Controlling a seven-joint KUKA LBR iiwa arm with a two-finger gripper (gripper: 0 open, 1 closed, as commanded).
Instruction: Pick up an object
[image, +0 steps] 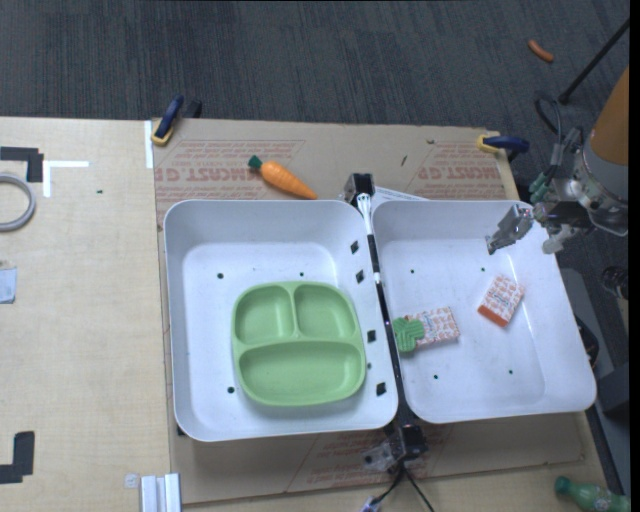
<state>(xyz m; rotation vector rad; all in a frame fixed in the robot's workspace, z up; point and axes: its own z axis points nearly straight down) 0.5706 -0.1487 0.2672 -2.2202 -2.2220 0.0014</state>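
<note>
Claw: we see the claw (530, 228) over the upper right corner of the right bin (560, 395); its fingers look parted with nothing between them.
Nearest target: we place the orange-and-white packet (501, 299) just below the claw, lying flat on the bin floor.
Other target: the patterned box with a green end (427, 329) lies farther down and to the claw's left.
Risk: we judge the thin, flat packet may slide or slip from under the fingertips on the smooth plastic.
Left bin: we note a matte green divided plate (298, 343), rounded and wide, far left of the claw; probably too broad to pinch.
Table: a toy carrot (283, 177) rests on cardboard beyond the bins.
</note>
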